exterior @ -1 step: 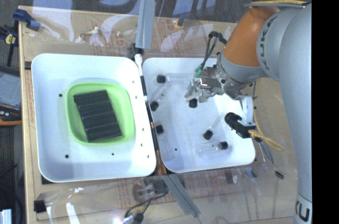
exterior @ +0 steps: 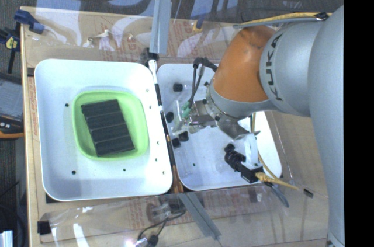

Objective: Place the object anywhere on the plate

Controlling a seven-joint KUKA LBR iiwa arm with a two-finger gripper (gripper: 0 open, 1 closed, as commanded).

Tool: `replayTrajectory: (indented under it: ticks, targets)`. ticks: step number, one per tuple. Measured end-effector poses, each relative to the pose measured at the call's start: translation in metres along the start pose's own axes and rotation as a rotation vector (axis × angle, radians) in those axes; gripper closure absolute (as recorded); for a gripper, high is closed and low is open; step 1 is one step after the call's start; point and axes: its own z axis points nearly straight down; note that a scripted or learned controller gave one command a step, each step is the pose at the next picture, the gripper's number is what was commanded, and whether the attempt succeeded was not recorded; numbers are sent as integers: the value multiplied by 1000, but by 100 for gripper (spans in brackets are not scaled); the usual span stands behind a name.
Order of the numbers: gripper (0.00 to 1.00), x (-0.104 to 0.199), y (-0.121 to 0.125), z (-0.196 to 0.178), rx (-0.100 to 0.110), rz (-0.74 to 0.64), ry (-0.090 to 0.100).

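A light green square plate (exterior: 80, 105) sits in the middle of the left white bin (exterior: 52, 170). A dark grey ridged rectangular block (exterior: 108, 127) lies flat on the plate, slightly turned. My gripper (exterior: 182, 122) hangs low over the left part of the right bin (exterior: 204, 178), close to the divider between the bins. The orange band and grey wrist above hide most of it. I see nothing held in it.
Small black pieces (exterior: 177, 87) lie on the right bin's floor near the gripper. A black cable fitting (exterior: 236, 161) hangs from the arm over the bin's lower right. A metal rail (exterior: 159, 24) stands at the back between the bins.
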Motion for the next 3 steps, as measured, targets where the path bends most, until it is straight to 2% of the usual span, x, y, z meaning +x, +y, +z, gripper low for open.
replayTrajectory:
  ticks: [1, 2, 3]
  targets:
    - [0, -1, 0, 0, 0, 1, -1]
    - [0, -45, 15, -21, -2, -86, -1]
    - [0, -114, 8, -31, -4, -75, -2]
